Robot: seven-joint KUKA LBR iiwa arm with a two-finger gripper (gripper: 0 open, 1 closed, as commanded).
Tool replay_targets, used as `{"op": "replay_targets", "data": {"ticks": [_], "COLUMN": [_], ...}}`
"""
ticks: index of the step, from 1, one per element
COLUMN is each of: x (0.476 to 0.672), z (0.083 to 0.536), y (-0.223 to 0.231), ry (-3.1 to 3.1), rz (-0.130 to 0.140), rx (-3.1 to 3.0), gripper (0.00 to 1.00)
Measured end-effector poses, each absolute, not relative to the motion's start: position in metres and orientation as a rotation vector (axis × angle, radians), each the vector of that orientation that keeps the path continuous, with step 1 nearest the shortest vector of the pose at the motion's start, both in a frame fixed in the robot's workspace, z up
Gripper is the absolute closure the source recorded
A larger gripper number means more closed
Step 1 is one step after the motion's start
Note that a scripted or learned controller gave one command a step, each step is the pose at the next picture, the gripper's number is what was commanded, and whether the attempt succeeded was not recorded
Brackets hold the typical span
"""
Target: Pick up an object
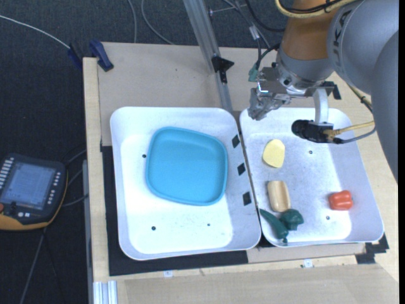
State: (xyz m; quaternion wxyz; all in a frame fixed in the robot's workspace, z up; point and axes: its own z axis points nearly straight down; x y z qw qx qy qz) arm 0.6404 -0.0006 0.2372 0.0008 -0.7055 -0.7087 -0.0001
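My gripper (258, 111) hangs over the far left corner of the right bin (354, 170), above its rim, and I see nothing between its fingers. Below it in that bin lies a pale yellow rounded piece (274, 153). Nearer the front sit a tan cylinder-like piece (278, 196) and a dark green toy (283, 221) at the front left corner. A small red-orange object (340, 199) rests toward the bin's right side. The left bin (126, 170) holds a light blue square plate (187, 165).
A grey metal pole (205, 37) slants up from between the bins at the back. A teach pendant (28, 189) lies on the floor to the left. Cables run across the dark carpet behind the bench.
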Motion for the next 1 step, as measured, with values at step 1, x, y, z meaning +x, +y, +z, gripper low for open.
{"op": "replay_targets", "data": {"ticks": [1], "x": [0.6501], "z": [0.2452], "y": [0.0576], "ry": [-2.227], "rz": [-0.003], "rx": [-2.215], "gripper": [1.0]}}
